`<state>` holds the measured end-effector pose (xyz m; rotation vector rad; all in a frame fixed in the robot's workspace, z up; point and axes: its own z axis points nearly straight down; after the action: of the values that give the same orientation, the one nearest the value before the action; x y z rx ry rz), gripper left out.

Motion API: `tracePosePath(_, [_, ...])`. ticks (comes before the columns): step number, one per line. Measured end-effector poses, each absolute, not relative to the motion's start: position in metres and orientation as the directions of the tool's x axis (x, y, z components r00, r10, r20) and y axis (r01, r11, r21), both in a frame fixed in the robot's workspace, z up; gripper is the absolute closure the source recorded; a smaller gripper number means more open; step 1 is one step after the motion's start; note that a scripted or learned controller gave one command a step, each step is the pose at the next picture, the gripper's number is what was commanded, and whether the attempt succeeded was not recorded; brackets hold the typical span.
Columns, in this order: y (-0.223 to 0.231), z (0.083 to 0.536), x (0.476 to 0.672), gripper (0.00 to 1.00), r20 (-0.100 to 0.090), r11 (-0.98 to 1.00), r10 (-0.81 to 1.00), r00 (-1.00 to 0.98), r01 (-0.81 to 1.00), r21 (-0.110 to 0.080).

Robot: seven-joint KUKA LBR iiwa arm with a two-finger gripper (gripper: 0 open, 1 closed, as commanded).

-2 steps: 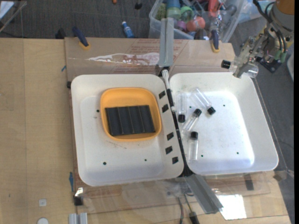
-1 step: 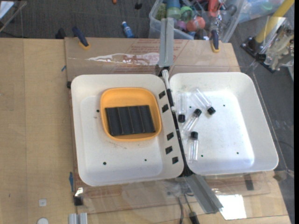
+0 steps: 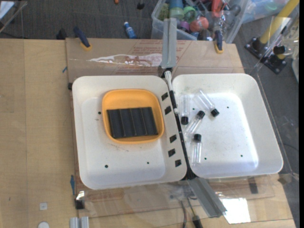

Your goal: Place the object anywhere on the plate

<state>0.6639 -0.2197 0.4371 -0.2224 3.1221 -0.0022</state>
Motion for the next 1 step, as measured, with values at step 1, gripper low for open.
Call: tracePosePath(1, [-0.2209,0.4368,0.6683,1.0,-0.011,0.914,-0.405,-0.914,-0.405,-0.004])
